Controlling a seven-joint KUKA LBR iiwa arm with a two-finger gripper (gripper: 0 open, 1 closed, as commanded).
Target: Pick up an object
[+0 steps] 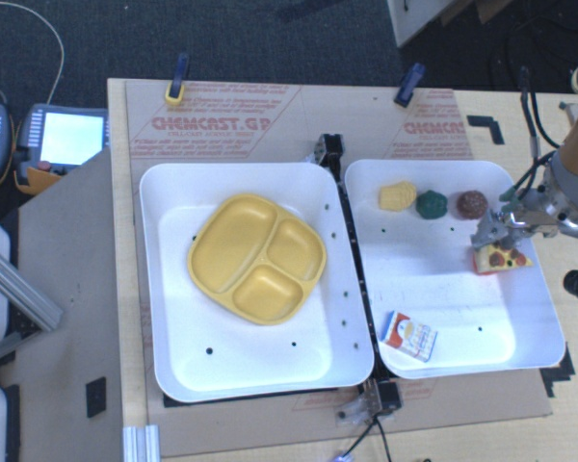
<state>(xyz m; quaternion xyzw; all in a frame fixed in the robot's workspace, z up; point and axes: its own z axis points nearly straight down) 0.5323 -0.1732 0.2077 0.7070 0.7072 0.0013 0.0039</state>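
We've got the pizza slice toy [501, 258] near the right bin's [462, 349] right wall, long axis roughly left-right, tip direction unclear. The hand [493, 231] sits right over it, grip impossible to tell. The tabletop [270, 123] is plywood over dark carpet [222, 17].

tray [258, 257] in left bin [164, 287], carton [407, 336] perhaps in right bin [530, 340]

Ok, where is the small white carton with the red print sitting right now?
The white carton lies in the right bin, near its front-left corner, close to the divider between the bins and well apart from the pizza slice toy further back on the right.
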